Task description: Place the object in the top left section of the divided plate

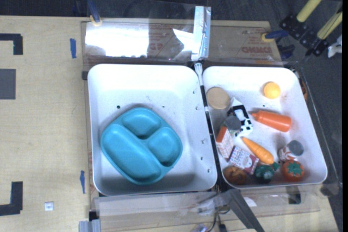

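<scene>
The blue divided plate (142, 143) lies in the left bin (109, 81), all three sections bare. Candidate objects, including the orange carrot (258, 150), sit in the right bin (244, 74), so nothing appears placed; picking and placing remain.

I see the blue divided plate (141, 144) lying in the left bin (109, 84), all three sections bare. In the right bin (304, 117) I count a yellow ball (271, 89), a tan cup (218, 98), two carrots (272, 120) and other small toys crowded near the front.
</scene>
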You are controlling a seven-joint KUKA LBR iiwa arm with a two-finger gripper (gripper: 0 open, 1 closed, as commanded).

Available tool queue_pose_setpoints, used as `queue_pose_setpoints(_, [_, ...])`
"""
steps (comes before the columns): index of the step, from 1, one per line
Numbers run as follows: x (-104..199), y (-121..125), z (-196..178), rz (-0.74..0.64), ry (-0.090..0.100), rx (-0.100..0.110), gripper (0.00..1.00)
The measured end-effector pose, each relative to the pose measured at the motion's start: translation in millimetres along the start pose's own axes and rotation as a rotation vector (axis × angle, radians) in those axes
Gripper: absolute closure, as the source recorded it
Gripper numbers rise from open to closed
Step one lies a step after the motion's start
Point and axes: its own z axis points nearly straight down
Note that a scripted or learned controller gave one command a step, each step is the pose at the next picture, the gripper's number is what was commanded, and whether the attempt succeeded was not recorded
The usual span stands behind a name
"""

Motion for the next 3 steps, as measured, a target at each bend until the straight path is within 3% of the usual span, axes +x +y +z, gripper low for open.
queue_pose_setpoints(1, [-31, -21, 1, -0.500, -0.003, 0.003, 0.00])
queue_pose_setpoints(2, [16, 12, 56, -1.026, 0.000, -0.006, 0.00])
queue_pose_setpoints(3, [58, 72, 1, -1.309, 0.000, 0.000, 0.00])
